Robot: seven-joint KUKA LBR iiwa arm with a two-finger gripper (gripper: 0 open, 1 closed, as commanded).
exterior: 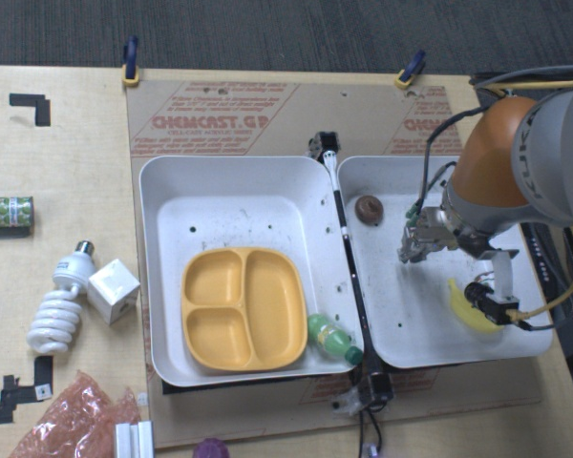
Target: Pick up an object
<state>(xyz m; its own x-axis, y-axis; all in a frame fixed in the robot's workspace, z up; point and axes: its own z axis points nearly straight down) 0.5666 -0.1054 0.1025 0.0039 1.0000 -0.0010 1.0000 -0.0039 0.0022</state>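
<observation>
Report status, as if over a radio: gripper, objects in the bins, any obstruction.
Gripper low in right bin. Small brown round object and yellow banana-shaped object lie apart from it. Nothing between.

- My arm [540, 156] reaches in from the right, grey with its orange band bent over above the wrist.
- My pincer [413, 246] hangs low, pointing down and leftward from the wrist.
</observation>
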